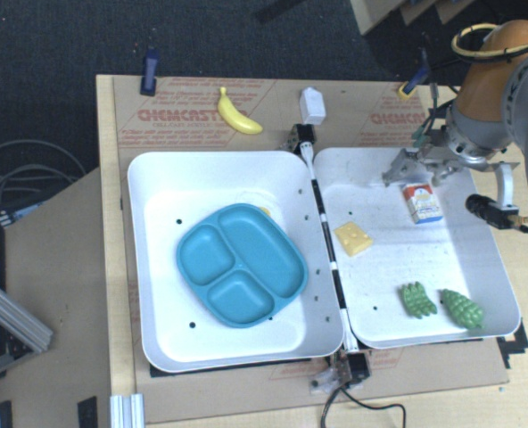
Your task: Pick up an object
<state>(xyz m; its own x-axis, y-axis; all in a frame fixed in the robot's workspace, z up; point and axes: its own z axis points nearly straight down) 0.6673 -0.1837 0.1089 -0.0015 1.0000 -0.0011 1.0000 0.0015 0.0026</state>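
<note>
A small red and white carton [422,203] lies in the upper right part of the frame, inside the right-hand white bin [478,266], near its far edge. It appears to be a light cardboard box, probably stiff enough to grip but easy to crush if squeezed hard. Its flat printed faces may be a little slick. The best hold looks to be across its two narrower sides, from above.

The gripper [420,166] hangs directly above the carton's upper end, very close to it or perhaps touching; which one is hard to tell. Whether its fingers are spread or closed cannot be told from this angle. Nothing is visibly held between them. The grey arm with its orange band [500,69] reaches in from the upper right corner.

Further down the same bin, toward its left side, sits a yellow wedge of cheese [353,238]. Near the bin's lower right edge are two bumpy green toys [441,303], side by side.

The left bin [157,310] holds a blue divided plate [239,264] with three compartments. Beyond the bins, on the cardboard at upper centre, lies a yellow banana [237,114].
</note>
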